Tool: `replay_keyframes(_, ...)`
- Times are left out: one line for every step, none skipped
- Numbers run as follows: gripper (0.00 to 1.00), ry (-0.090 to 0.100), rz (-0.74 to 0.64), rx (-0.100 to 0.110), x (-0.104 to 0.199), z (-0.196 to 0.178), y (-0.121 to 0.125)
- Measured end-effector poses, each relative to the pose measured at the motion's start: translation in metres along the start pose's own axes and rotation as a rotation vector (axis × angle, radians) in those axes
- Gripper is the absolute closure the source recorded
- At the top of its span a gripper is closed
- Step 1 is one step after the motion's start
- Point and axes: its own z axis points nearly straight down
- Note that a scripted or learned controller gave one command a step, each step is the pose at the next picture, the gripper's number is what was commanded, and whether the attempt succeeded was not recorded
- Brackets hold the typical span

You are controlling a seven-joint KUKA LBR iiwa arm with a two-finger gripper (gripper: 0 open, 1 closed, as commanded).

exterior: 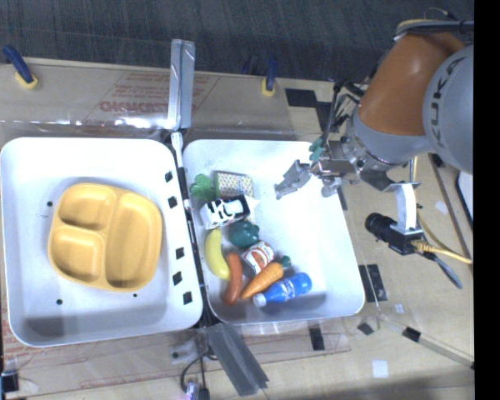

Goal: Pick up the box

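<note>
The end effector (304,179) is hovering over the right bin (337,248), its fingers spread open and gripping nothing. The box (232,182) is lying near the bin's left wall, touching the green toy (202,187), probably because the toys are piled together there.

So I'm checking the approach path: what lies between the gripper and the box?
In the camera view, bare white floor of the right bin separates the gripper from the box; nothing sits in that stretch.
</note>
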Motion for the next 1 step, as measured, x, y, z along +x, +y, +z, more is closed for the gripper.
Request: replay_keyframes(0.0, 0.0, 0.174, 0.002, 0.0453, 0.0077, -0.0138)
